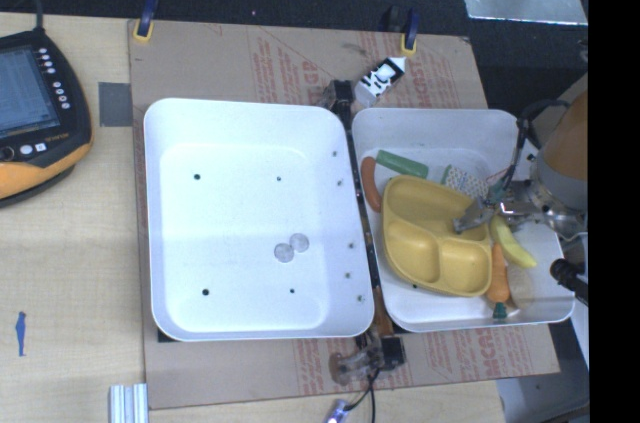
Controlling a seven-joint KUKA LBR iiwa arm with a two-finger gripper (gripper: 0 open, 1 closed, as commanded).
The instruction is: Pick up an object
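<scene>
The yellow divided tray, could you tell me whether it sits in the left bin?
No, the yellow divided tray lies in the right bin, beside the carrot.

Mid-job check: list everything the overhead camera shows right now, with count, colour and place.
Bins: 2, white, side by side; left bin, right bin.
Discs: 2, grey, lying in the left bin.
Divided tray: 1, yellow, in the right bin.
Sausage: 1, reddish, right bin's left wall.
Green bar: 1, above the tray.
Banana: 1, yellow, right of the tray.
Carrot: 1, orange, right bin's lower right.
Pendant: 1, orange and black, far left.
Claw: 1, metallic, over the tray's right rim.
</scene>
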